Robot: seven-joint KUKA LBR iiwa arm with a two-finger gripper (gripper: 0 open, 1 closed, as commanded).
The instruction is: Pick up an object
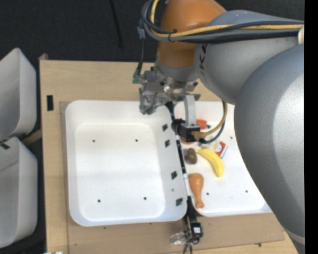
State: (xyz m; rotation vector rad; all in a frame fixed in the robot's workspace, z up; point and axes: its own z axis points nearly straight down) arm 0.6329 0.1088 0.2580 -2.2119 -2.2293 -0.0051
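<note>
The gripper (147, 106) is being held above the far rim of the left bin (116, 163), close to the corner where the two bins are meeting. Whether it is released or clenched cannot be told, since its tip is being seen only as a grey blur from above.

The objects to be picked are all lying in the right bin (238, 194), well apart from the gripper and on the other side of the shared rims. A banana (213, 161) is lying at a slant near the middle of that bin's visible floor. Just beside its left end a small brown lump (191, 155) is resting. Nearer the camera, an orange drumstick (196, 187) is lying along the bin's left wall, its thick end pointing away. A small orange piece (202, 124) is being partly covered by the wrist hardware towards the far side, and a red-and-white item (221, 150) is lying just beside the banana on its right; what it is cannot be told.

Both bins are being carried by a pale wooden tabletop (53, 157). Much of the right bin is being hidden by the grey arm (254, 89), which is reaching across it from the right.
</note>
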